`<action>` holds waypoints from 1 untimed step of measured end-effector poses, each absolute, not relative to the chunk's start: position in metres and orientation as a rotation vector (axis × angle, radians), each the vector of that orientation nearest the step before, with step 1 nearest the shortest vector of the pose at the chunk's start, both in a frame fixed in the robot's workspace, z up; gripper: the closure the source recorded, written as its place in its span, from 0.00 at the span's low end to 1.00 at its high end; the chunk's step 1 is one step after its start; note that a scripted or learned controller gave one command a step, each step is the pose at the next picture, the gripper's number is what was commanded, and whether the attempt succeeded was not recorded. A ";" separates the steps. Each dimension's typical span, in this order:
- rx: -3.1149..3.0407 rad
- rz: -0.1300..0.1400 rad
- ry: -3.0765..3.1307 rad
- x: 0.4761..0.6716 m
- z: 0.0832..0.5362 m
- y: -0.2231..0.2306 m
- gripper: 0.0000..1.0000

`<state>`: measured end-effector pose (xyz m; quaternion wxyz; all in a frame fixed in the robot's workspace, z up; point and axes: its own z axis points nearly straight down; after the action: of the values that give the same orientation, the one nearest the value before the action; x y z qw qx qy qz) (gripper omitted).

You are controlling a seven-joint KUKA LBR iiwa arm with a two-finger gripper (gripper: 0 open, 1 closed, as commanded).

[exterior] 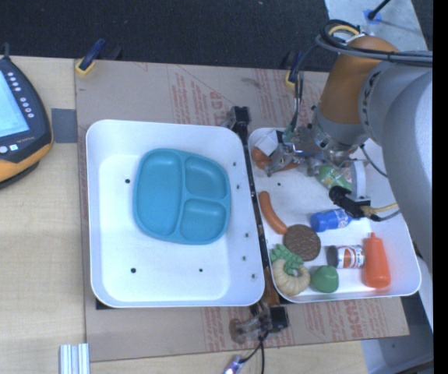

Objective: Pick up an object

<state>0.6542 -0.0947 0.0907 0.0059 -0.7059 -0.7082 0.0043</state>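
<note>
Tool [300, 153]: low over the far end of the right bin [410, 287], hanging from the orange-banded arm [350, 76]; whether it is spread or closed cannot be told, and no item is seen between its tips. Items nearer the camera than the tool, all in the right bin: sausage [271, 212] just below it, blue bottle [331, 220], brown round cookie [302, 241], small red-labelled bottle [349, 256], orange bottle [375, 262], green piece [325, 279], tan pastry-like toy [289, 274]. Well to the tool's left on the same surface [29, 287]: left bin [107, 279] containing a blue divided plate [181, 196].
</note>
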 end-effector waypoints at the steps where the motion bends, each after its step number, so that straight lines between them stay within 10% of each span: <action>1: -2.212 0.012 -2.217 0.654 0.091 -0.128 0.00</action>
<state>0.6542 -0.1275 0.0907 0.0048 -0.7062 -0.7080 0.0037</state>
